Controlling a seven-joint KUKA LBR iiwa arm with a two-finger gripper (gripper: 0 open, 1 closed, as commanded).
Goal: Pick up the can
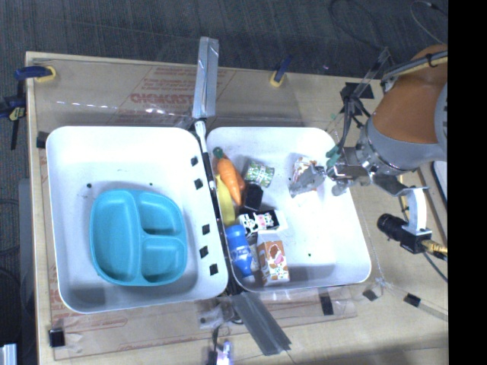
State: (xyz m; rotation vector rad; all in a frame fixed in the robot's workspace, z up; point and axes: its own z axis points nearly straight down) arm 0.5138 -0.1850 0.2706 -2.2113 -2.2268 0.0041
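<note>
the small green-and-white metal can (259,175) lies in the right white bin (335,242), just right of the orange carrot-shaped toy (230,176). the jaws (335,172) hover further right of that carrot, beside a crumpled silver wrapper (305,176); whether they are parted or holding anything, i cannot tell.

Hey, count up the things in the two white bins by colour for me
Blue: 2, the divided plate and bottle
Orange: 1, the carrot
Yellow: 1, the banana
Green: 1, the can
Silver: 1, the crumpled wrapper
Brown: 1, the carton
Black-and-white: 1, the small box
Total: 8

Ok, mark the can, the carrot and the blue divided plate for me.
can (259,175): camera view, on its green printed side.
carrot (230,176): camera view, middle of its orange body.
blue divided plate (103,230): camera view, on its left compartment.
</note>
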